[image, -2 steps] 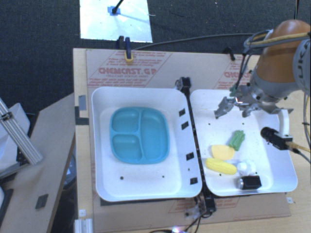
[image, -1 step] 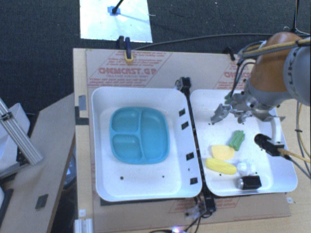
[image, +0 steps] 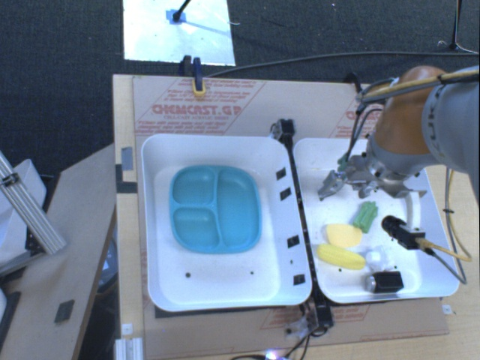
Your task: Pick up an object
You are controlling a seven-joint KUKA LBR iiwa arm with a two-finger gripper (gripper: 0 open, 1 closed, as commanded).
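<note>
Here the claw [image: 334,184] hangs over bare floor of the right bin [image: 442,272], fingers apart, gripping nothing. The green object [image: 366,216] lies just beside it; the yellow pieces [image: 342,246] sit nearer the front. Descending here risks closing on nothing, or nudging the green object aside.

Grey KUKA arm w/ orange band [image: 409,118] comes in from the right edge, upper right of frame, and bends down-left toward centre-right. Orange section sits just above the wrist; grey metal wrist block below it, approx right of centre. Grey two-finger hand [image: 330,186] points left and slightly down, tip at mid-right of frame. Thin cables run along the arm's top edge and down by the wrist.
</note>
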